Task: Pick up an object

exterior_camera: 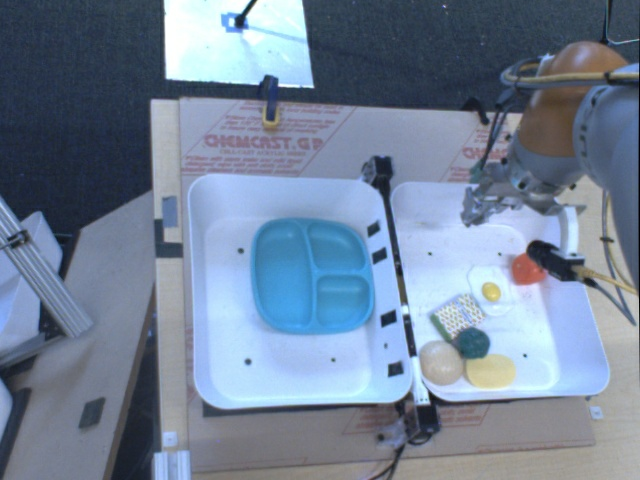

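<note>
Camera view: gripper [482, 211], state unclear, above smooth white bin [430, 218] near round teal ball [473, 344].

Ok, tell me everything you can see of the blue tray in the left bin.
The blue tray is a light blue, rounded-corner plate that looks like moulded plastic, split into three compartments: one large on the left, two smaller on the right, divided by raised ridges. It lies flat, right side up, near the middle of the left bin, turned slightly against the bin's edges. All three compartments look bare. It rests on the bin floor, with nothing else touching it; the gripper is over the right bin.
</note>
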`<state>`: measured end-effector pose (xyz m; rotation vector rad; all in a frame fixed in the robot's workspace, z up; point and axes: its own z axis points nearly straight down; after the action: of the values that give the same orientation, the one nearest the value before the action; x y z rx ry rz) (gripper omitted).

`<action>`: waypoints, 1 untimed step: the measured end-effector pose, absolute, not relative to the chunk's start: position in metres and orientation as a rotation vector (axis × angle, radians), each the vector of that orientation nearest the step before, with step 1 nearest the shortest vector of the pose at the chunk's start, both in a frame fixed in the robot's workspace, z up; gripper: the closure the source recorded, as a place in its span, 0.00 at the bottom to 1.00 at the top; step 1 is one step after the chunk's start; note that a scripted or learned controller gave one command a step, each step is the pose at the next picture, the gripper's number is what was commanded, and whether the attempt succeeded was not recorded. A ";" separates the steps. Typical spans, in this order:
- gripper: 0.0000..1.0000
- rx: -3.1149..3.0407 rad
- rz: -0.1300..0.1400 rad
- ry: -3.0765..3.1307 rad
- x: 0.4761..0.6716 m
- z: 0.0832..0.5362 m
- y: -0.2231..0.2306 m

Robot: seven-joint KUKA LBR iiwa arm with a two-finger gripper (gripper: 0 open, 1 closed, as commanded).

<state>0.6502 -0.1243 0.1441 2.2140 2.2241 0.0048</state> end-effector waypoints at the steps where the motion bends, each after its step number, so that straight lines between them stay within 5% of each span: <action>1: 1.00 2.211 0.006 2.224 0.657 0.207 -0.125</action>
<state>0.6566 -0.1254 0.2070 2.2112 2.2241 0.0057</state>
